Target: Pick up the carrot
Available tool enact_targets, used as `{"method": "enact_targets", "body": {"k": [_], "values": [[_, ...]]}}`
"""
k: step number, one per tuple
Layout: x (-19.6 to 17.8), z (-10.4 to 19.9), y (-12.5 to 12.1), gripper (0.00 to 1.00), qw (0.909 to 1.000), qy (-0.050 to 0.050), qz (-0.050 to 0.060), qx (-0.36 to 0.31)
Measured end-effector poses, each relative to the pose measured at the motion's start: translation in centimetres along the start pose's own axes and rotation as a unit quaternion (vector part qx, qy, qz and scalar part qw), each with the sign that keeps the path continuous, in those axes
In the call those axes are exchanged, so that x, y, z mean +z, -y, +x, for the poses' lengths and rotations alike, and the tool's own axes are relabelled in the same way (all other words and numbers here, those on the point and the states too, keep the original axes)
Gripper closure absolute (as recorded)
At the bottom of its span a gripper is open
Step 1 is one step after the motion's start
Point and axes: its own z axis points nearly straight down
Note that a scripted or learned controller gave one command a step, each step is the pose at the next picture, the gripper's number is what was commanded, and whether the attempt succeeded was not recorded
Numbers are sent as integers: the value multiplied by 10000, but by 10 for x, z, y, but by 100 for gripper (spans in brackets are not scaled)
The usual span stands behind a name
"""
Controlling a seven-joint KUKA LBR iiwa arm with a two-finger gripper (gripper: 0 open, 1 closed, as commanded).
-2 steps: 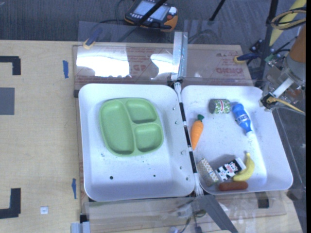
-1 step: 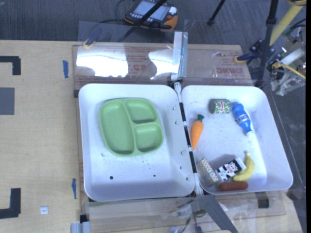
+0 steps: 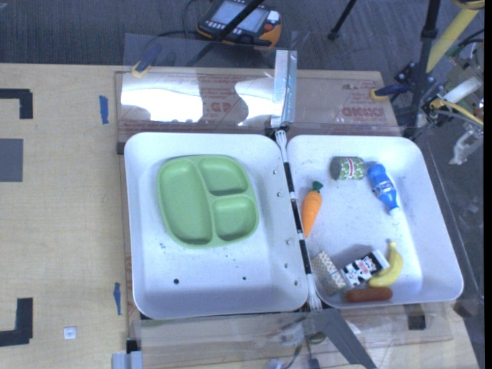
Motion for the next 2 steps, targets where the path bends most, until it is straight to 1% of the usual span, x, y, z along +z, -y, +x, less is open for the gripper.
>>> {"method": "enact_targets", "body": {"k": [1, 2], "values": [[-107, -22, 42, 0, 9999, 2, -3, -134], [62, -37, 16, 0, 9971, 7, 12, 759]]}}
